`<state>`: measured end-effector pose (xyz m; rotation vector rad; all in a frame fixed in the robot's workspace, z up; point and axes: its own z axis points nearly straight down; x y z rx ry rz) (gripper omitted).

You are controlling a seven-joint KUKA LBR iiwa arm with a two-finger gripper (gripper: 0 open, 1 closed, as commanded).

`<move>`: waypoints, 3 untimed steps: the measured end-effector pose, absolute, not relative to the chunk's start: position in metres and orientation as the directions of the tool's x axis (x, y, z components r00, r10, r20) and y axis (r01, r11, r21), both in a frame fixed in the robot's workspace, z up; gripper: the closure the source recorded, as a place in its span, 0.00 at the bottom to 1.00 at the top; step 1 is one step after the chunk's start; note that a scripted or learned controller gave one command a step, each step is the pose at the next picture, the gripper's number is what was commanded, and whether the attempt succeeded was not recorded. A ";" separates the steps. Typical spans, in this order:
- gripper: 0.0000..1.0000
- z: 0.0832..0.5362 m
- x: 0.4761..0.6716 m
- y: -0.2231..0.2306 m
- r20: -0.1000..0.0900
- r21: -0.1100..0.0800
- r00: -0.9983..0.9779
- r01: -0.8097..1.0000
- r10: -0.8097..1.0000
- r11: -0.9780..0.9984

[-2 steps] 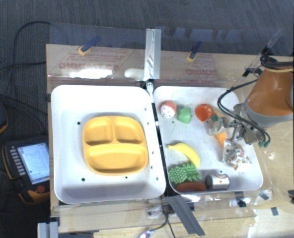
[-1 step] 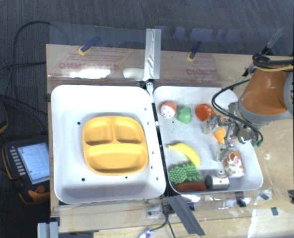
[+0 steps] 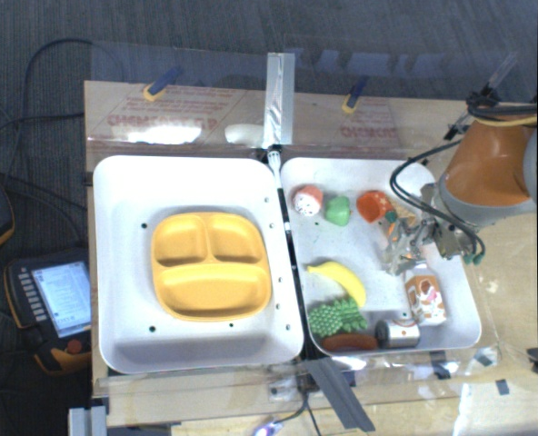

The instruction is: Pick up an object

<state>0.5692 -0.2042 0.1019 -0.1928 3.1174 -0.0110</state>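
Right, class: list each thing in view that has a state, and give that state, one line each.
Yellow tray: flat in left bin, compartments bare.
Banana: lying in right bin.
Can: on its side.
Tool: low over right bin.
Left bin: upright on bench.

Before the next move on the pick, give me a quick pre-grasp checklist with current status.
1. Hand is over the right bin, which holds the objects: ok.
2. Something is between the fingers: cannot tell; wires and clutter hide that spot.
3. Nearest candidates are the orange-red toy and the can-like item, neither directly under the hand: not ok for a straight descent.
4. Banana lies on its own with bare floor around it: ok as a target.
5. Green bumpy item, dark red item and grey cylinder crowd the near wall: not ok for a clean grasp.
6. Yellow tray sits alone in the left bin, outside the arm's path: ok.
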 end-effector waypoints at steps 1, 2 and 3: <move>0.00 0.102 0.569 -0.204 -0.017 -0.008 -0.992 -0.123 -0.123 0.992; 0.00 0.090 0.586 -0.202 -0.010 0.000 -1.000 0.005 0.005 1.000; 1.00 0.102 0.588 -0.202 -0.018 -0.003 -1.000 0.005 0.005 1.000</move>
